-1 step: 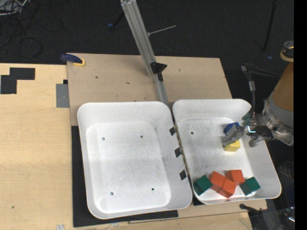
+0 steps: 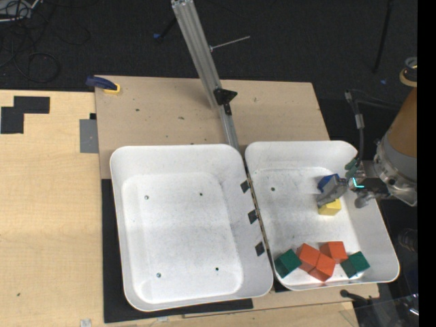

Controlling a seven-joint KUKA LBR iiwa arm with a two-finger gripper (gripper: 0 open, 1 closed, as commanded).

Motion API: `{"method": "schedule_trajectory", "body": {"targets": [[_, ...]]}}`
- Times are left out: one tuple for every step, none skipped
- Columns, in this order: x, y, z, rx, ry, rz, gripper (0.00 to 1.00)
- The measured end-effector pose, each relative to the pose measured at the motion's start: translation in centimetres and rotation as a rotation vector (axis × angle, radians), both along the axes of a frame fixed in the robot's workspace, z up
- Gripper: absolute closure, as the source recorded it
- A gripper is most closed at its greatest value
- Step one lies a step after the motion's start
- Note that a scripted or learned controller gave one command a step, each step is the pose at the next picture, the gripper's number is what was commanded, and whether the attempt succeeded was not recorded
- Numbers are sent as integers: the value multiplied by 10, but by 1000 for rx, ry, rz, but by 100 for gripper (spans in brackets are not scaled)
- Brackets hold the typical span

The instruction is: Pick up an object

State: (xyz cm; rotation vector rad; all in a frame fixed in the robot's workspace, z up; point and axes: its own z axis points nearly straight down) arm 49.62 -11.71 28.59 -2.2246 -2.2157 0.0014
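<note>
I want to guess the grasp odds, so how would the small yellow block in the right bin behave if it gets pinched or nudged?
The small yellow block looks flat-faced and rigid, so it would probably slide rather than roll. It seems small, so likely light. A grey piece lies against it beside the gripper, so a nudge may shift both.

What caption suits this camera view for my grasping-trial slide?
Gripper low in the right bin beside blue block and yellow block; orange and green blocks cluster near its front edge.
</note>
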Motion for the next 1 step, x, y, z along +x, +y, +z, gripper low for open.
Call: {"method": "schedule_trajectory", "body": {"targets": [[-7, 8, -58, 2, 7, 4, 0]]}}
